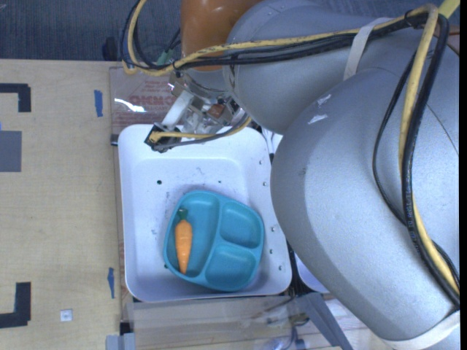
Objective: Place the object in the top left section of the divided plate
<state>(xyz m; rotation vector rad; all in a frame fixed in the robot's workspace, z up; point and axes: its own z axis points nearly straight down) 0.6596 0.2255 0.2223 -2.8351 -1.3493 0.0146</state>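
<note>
grey arm [365,159], orange band [211,13], yellow-black cables [292,46].

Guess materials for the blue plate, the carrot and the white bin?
Plate: looks like moulded plastic, smooth teal, soft sheen on its rounded dividers. Carrot: probably a plastic or rubber toy, uniform orange with a green top; too small to tell which. Bin: likely thin formed plastic, matte white with rounded corners and dark scuff specks.
</note>
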